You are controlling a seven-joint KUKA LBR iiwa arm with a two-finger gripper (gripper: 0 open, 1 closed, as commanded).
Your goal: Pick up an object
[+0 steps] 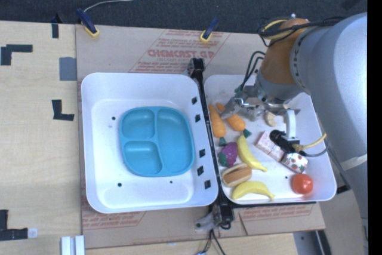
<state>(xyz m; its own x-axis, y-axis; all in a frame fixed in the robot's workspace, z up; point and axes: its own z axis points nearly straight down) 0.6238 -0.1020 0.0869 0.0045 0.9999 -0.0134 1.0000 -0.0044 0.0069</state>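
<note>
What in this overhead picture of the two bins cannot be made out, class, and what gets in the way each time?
- Gripper, camera view: too small and cluttered to tell how it is set, or whether it grips anything.
- Right bin: its far right side is covered by the grey arm.
- Small pale item near the gripper: too blurred to identify.
- Purple toy: too small to name for certain.
</note>
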